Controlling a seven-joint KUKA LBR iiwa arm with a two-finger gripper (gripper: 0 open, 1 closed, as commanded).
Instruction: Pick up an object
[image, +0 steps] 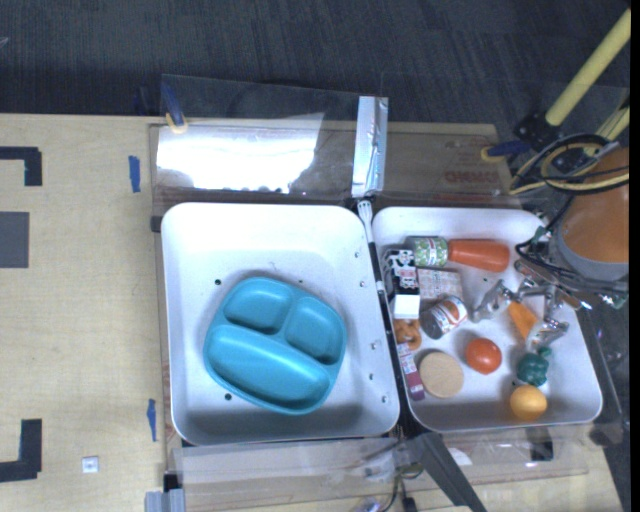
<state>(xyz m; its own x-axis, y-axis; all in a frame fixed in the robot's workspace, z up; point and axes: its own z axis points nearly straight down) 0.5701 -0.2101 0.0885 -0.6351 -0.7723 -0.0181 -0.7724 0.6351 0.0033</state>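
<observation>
Down at the bottom of the frame, closest of all, a yellow ball (528, 402) is sitting in the lower right corner of the right bin (580, 412). Just above it a small dark green toy (534, 367) is standing. To their left a red tomato (483, 355) and a round tan disc (441, 374) are lying near each other.

My gripper (522, 297) is hanging over the middle right of this bin. My arm (595, 240), with its orange band, is reaching in from the right edge of the frame. My metal fingers (492, 299) are spreading a little way apart, and I am not holding anything between them. An orange piece (522, 319) is lying just under my fingers, but I cannot tell if I am touching it.

A little silver can (443, 316) is lying to the left of my gripper. Near the top of the bin, a long orange carrot (480, 254) is resting beside a small green-labelled jar (428, 250). Some small packets (404, 290) are piling up along the bin's left wall.

In the left bin (190, 240), a blue tray (274, 343) with three sections is sitting alone in the middle.
</observation>
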